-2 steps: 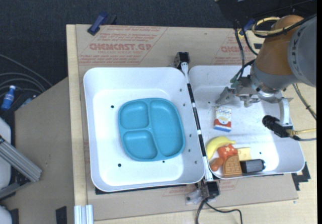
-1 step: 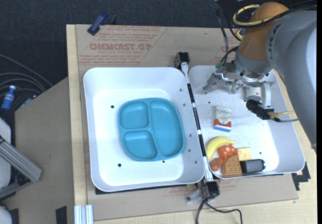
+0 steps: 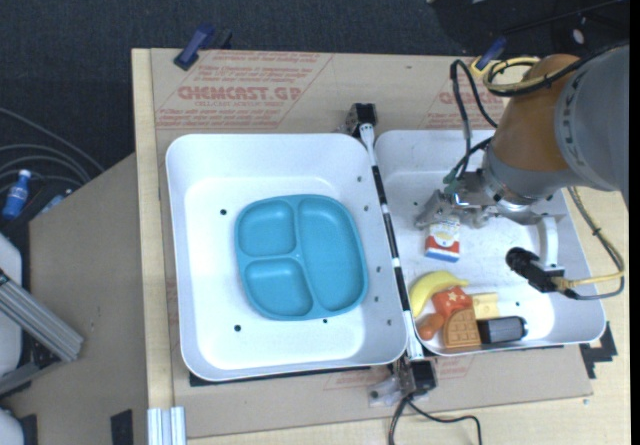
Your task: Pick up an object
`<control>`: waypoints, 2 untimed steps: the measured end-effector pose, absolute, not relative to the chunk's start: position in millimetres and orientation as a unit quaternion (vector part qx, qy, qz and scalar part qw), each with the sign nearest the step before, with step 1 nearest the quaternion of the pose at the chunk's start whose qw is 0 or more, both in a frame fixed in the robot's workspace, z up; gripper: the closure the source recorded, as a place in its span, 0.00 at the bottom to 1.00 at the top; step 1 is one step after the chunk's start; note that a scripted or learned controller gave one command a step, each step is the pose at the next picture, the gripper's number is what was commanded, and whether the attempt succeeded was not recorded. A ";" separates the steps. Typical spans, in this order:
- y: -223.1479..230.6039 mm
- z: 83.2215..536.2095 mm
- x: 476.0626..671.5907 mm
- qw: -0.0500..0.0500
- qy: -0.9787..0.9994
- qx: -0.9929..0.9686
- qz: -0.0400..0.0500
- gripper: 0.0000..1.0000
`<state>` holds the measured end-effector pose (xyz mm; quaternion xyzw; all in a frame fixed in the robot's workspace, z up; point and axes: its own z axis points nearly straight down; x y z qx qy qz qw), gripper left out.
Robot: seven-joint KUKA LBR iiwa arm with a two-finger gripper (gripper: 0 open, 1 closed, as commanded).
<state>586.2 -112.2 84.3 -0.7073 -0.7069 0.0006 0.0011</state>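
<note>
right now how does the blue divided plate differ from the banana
The blue divided plate lies alone in the left bin; the banana lies in the right bin, crowded against other small items. The plate is far larger than the banana. The plate is flat with three compartments; the banana is a curved yellow piece. Both lie apart from the end effector.

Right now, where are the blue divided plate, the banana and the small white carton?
Blue divided plate [image 3: 300, 255]: camera view, centre ridge.
Banana [image 3: 434, 285]: camera view, middle of curve.
Small white carton [image 3: 443, 244]: camera view, front face.
</note>
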 end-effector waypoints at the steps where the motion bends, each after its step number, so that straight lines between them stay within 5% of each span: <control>1: -96.6 85.2 666.9 0.000 -0.707 -0.707 -0.001 0.00; 2: -102.6 84.4 594.2 0.001 -0.707 -0.707 0.001 0.00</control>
